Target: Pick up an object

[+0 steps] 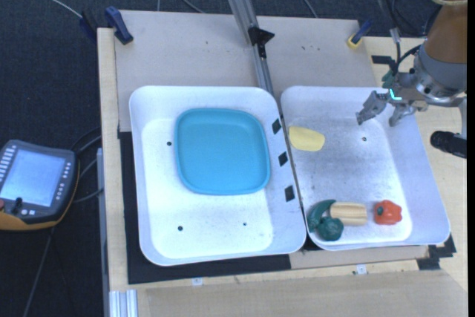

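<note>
Camera view looks down on 2 white bins: the left bin (pixel 148 159) carries a turquoise square plate (pixel 223 150), and the right bin (pixel 415 159) carries 4 small toys. The gripper (pixel 387 108) hangs over the right bin's far right corner, its 2 fingers spread apart with nothing between them.

No object is singled out by the task, so any toy would do. A yellow, lemon-like piece (pixel 306 138) lies against the bin's left edge, roughly midway along it. Its long axis runs about left to right across the bin, tapering slightly toward the bin's middle. Along the near edge lie 3 more: a dark green vegetable piece (pixel 325 220) near the near left corner, a tan cylinder (pixel 349 214) touching it, and a red tomato-like toy (pixel 386 212) just beside the cylinder's other end. The cylinder's long axis runs parallel to the near edge.

My judgement of the risks: the gripper stands well apart from every toy, so a straight descent would close on bare bin floor. The 3 near-edge toys crowd together against the rim, so fingers could strike the wall or nudge a neighbour instead of straddling 1 piece. The yellow piece sits close to the sloped left wall, which could block 1 finger. The rounded tomato toy may squirt out of a closing grasp.
</note>
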Robot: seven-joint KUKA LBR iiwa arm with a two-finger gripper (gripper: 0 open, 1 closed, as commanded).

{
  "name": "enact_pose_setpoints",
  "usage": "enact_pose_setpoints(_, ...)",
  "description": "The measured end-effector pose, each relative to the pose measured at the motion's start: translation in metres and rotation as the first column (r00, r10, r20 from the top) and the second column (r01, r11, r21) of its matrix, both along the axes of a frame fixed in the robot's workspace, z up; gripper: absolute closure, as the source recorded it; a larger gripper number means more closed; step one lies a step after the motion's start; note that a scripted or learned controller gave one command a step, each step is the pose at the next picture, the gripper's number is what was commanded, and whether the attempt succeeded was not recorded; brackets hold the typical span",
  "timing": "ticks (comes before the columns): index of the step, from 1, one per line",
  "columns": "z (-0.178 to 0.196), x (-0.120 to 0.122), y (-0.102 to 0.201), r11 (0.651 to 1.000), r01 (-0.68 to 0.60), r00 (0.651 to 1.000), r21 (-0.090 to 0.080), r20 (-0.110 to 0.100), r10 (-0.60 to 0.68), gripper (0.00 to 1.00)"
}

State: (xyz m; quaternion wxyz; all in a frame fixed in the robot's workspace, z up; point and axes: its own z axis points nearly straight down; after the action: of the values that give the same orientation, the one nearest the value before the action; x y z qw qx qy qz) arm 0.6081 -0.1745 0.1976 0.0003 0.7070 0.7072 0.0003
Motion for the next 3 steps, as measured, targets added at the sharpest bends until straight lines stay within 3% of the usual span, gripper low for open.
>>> enact_pose_setpoints(1, 0.000, 0.000, 0.000, 1.000, 0.000, 1.000, 0.000, 0.000, 0.000, 0.00)
enact_pose_setpoints(3, -0.104, -0.011, -0.002, 1.000, 0.000, 1.000, 0.001, -0.005, 0.000, 0.00)
